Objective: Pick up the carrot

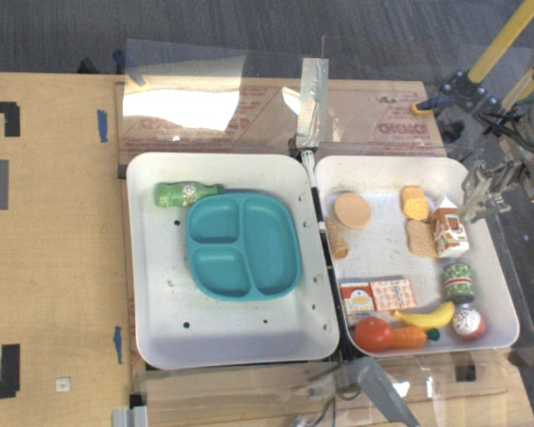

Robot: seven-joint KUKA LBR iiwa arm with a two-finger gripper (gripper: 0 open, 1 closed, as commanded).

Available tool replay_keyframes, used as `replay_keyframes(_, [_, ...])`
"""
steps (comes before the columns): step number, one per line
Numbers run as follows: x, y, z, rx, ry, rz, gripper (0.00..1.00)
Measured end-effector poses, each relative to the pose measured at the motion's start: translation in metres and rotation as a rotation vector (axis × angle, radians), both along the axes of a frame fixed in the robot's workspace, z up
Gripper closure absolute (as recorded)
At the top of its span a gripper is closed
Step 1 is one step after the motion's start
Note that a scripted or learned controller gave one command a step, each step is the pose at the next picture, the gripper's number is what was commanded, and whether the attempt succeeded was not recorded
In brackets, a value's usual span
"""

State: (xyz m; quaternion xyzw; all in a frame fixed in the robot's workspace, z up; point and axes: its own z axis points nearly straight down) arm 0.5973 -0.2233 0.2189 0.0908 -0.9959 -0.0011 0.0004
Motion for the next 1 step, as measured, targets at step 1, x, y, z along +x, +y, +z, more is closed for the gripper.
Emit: replay_keyframes(1, [-0.0311, 0.0016, -0.0666, 0.001, 0.001, -0.102, 1.0])
